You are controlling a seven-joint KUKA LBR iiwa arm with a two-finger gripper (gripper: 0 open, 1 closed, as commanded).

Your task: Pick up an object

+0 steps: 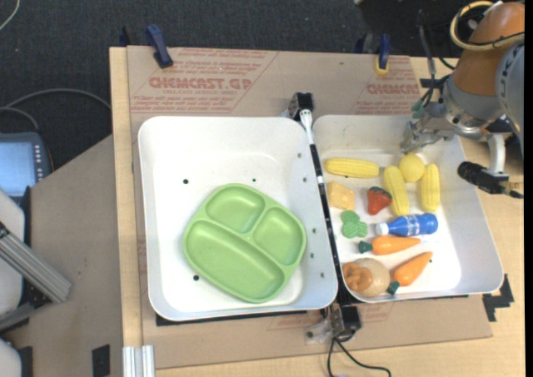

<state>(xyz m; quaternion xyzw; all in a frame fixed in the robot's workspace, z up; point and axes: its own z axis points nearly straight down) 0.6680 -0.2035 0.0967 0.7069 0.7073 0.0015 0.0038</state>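
While the grey arm (491, 59) with its orange band reaches in over the far right corner of the surface (250, 76), its gripper (416, 136) hangs above the far edge of the right bin (475, 234); whether it is apart or together cannot be told from this view, and nothing shows between its tips.

Largest on the surface are the two white bins. The left bin (166, 159) carries a pale green divided plate (244, 241) with three compartments, lying toward its near edge.

The right bin holds toy food crowded in its middle and along its near edge. A yellow corn cob (352, 169) lies crosswise toward the far left corner, with two more cobs (396, 190) (430, 187) lying lengthwise beside it and a yellow lemon (411, 168) between their far ends. A blue and white bottle (407, 225) lies in the middle, above two orange carrots (396, 244) (411, 269). A netted brownish onion (366, 276) sits at the near left corner. Smaller pieces line the left edge: a pale cheese wedge (341, 195), a red strawberry (379, 200) and green broccoli (353, 225).
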